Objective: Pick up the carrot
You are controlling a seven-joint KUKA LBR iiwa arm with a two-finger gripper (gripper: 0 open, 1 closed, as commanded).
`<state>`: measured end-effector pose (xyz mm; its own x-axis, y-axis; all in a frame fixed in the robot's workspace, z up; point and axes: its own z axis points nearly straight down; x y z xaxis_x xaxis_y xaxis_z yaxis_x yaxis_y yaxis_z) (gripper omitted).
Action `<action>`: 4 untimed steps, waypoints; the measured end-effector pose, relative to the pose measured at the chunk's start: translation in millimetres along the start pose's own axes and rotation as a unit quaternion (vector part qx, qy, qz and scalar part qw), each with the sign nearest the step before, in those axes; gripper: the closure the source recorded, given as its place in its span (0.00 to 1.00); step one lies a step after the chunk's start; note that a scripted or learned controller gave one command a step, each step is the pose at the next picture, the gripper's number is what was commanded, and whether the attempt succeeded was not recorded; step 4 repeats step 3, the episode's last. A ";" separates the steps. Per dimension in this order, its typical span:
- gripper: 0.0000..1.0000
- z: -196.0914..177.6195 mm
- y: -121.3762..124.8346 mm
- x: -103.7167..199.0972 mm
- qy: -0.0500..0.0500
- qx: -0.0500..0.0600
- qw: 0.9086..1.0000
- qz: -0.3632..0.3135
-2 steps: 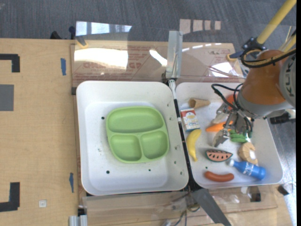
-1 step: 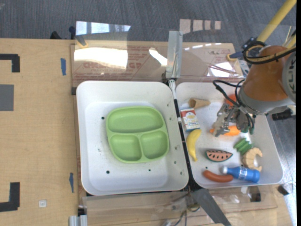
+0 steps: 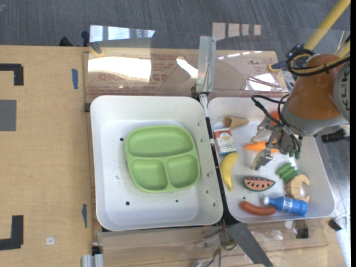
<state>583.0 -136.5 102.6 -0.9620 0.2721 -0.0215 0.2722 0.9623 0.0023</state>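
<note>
I see a grey carpet floor (image 3: 167, 7) along the top of the frame. A tan board (image 3: 41, 149) with black marks fills the left side. Light glares off a clear plastic sheet (image 3: 119, 68) at upper centre. A yellow pole (image 3: 331, 18) slants at upper right.

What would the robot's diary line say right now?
task: pick up carrot | gripper: over right bin, at carrot | grasp: unclear | plate: left bin

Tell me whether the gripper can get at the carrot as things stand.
Probably yes. The gripper hangs right over the carrot in the right bin, and nothing lies on it. The juice carton and banana sit apart.
</note>
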 end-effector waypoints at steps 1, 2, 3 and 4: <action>0.00 13.4 -14.1 -7.1 0.005 0.001 0.980 0.197; 1.00 -0.1 -13.2 -10.6 -0.001 0.000 0.981 0.196; 1.00 -86.2 55.1 19.0 0.006 0.001 0.966 0.258; 1.00 -86.2 55.1 19.0 0.006 0.001 0.966 0.258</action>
